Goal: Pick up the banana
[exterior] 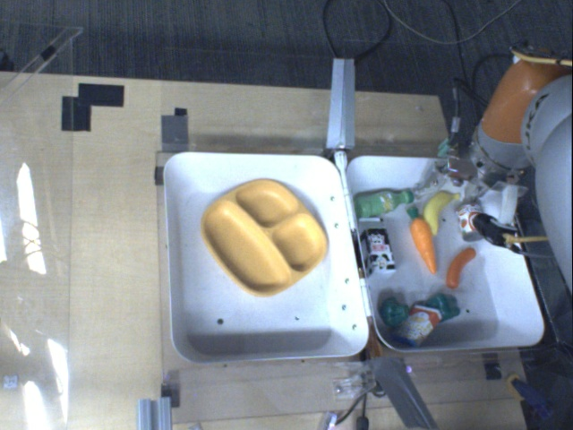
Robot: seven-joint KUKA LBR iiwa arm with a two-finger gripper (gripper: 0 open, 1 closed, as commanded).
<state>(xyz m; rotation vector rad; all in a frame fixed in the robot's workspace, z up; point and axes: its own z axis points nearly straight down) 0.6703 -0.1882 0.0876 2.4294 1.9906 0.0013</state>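
Two shallow white bins sit side by side on the wooden desk (107, 267).

Left bin (179, 330): one item, a big yellow-tan bread-like loaf with three lobes (265, 234), roughly centred, slightly toward the far side.

Right bin (519, 321): crowded.
- Banana (436, 210), small and yellow, lies in the far part of the bin, just left of the hand, between the green bottle and the arm's wrist.
- Green bottle (383, 202) lies on its side at the far left, near the divider.
- Orange carrot (423, 244) runs lengthwise just beside the banana's near end; touching or not, cannot tell.
- Small black-and-white carton (378, 249) is against the left wall.
- Red-orange pepper-like piece (459, 267) is right of the carrot.
- Teal and red-white clutter (414, 316) sits at the near edge; items there are too jumbled to name.

Arm (528, 106) reaches in from the right, orange band up top. Hand (466, 182) hangs over the far right of the right bin, close beside the banana; finger spacing cannot tell, nothing seen clamped between them. A red-white object (469, 220) sits just below the hand.
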